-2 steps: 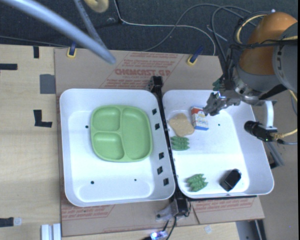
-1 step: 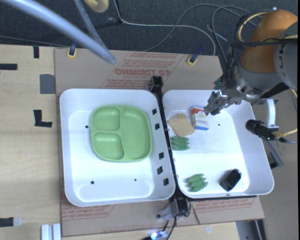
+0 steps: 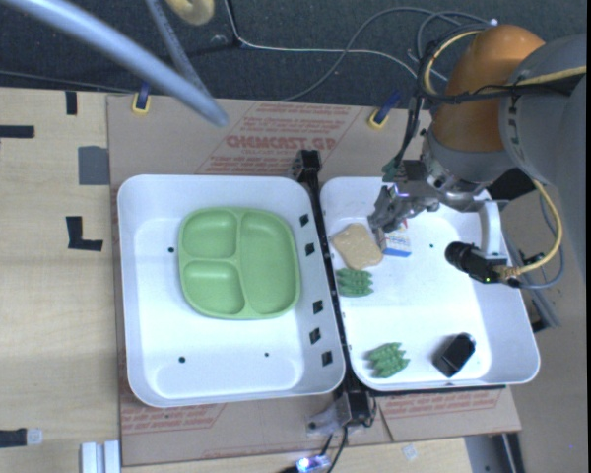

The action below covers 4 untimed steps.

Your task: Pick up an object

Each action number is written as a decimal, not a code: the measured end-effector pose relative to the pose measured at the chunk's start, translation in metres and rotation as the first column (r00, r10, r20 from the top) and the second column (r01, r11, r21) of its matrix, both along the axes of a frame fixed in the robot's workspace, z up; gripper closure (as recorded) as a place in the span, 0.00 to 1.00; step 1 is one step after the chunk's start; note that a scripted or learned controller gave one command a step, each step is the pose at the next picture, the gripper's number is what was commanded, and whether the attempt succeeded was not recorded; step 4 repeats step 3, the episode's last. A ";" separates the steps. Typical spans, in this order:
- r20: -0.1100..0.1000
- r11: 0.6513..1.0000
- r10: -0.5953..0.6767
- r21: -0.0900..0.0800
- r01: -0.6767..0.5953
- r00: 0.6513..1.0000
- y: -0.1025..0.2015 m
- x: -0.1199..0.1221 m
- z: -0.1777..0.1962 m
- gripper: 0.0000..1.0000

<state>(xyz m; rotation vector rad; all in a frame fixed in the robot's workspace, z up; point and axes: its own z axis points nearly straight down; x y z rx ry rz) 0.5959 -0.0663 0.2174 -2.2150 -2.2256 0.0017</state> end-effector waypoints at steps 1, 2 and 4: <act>0.000 1.000 0.001 0.001 -0.001 1.000 0.053 -0.010 0.010 1.00; -0.001 1.000 0.001 0.000 -0.001 1.000 0.105 -0.016 -0.002 1.00; 0.000 1.000 0.002 0.000 -0.002 1.000 0.167 -0.020 0.008 1.00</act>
